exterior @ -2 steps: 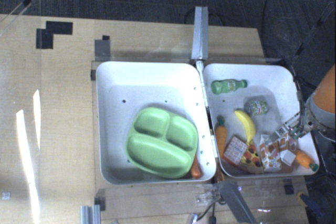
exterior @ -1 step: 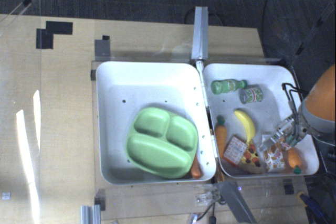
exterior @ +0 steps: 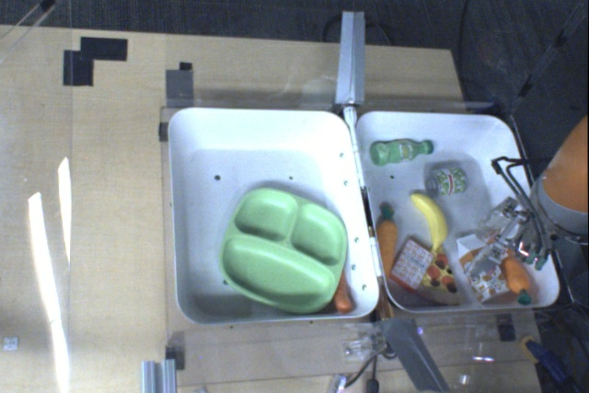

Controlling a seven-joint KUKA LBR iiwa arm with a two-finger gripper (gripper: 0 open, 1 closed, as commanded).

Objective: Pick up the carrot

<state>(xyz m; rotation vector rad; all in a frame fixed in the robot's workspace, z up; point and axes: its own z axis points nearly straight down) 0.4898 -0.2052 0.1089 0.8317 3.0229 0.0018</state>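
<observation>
The left bin (exterior: 184,198) holds a smooth green three-part tray (exterior: 283,248), with a small orange piece (exterior: 342,298) wedged at its near right corner. In the right bin (exterior: 479,129), a green bottle (exterior: 399,151) lies at the far side, a round can (exterior: 448,180) right of it. The tapered carrot (exterior: 387,237) lies along the left wall, beside a curved banana (exterior: 429,218) and a flat printed box (exterior: 411,264). The gripper (exterior: 508,239) hangs over crinkled packets at the near right; whether it is open or closed cannot be told.
</observation>
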